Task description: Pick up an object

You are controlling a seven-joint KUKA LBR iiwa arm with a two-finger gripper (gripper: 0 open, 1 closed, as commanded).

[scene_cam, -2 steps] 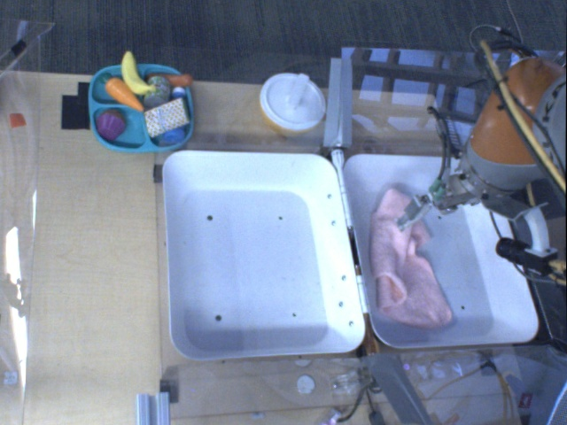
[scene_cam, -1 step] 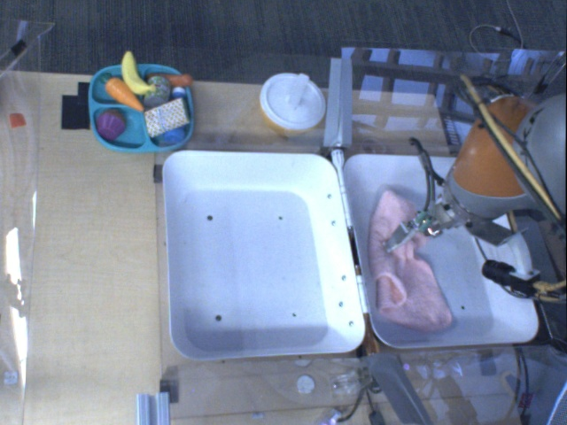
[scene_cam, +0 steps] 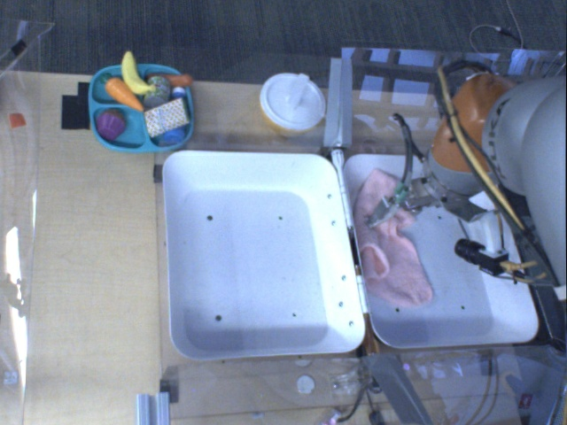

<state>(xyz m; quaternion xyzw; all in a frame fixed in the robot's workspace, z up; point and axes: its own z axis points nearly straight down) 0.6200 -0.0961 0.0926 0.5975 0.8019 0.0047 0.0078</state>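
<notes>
Item: pink cloth (scene_cam: 394,253), crumpled, lying in the right bin (scene_cam: 496,321), along its left side. Not lifted.

Gripper (scene_cam: 391,207): lowered over the cloth's upper part; fingertips appear to be at or on the fabric. Spread of the fingers cannot be told; no fabric is seen raised between them.

Left bin (scene_cam: 257,246): beyond the fingers, across the dividing rims.

Status: approach made; grasp unconfirmed; closing and lifting judged outstanding.
</notes>
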